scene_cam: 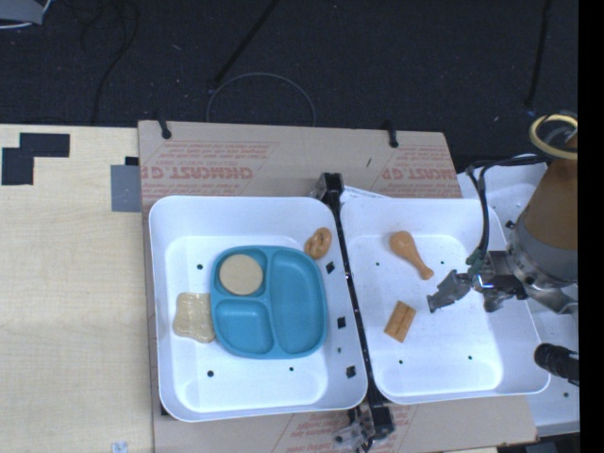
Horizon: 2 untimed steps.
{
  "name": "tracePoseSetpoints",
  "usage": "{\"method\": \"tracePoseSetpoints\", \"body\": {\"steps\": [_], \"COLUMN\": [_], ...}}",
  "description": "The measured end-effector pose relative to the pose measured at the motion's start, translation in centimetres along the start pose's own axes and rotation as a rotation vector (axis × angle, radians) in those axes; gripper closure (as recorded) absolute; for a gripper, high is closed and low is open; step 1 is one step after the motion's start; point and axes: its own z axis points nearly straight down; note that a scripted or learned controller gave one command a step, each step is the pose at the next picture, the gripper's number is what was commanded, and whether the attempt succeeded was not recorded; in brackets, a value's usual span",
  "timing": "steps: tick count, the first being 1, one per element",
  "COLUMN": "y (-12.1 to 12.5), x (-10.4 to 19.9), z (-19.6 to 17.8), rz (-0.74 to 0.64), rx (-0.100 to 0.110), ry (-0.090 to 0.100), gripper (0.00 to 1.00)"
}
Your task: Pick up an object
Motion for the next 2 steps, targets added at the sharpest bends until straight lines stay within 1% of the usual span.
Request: {"method": "tracePoseSetpoints", "body": {"steps": [1, 2], "y": [0.2, 0.5], "x": [0.0, 0.0], "z": [-0.6, 5.8], "rz": [-0.002, -0.002], "rx": [-0.011, -0.005], "ry": [-0.001, 0.0], "gripper": [0.0, 0.0]}}
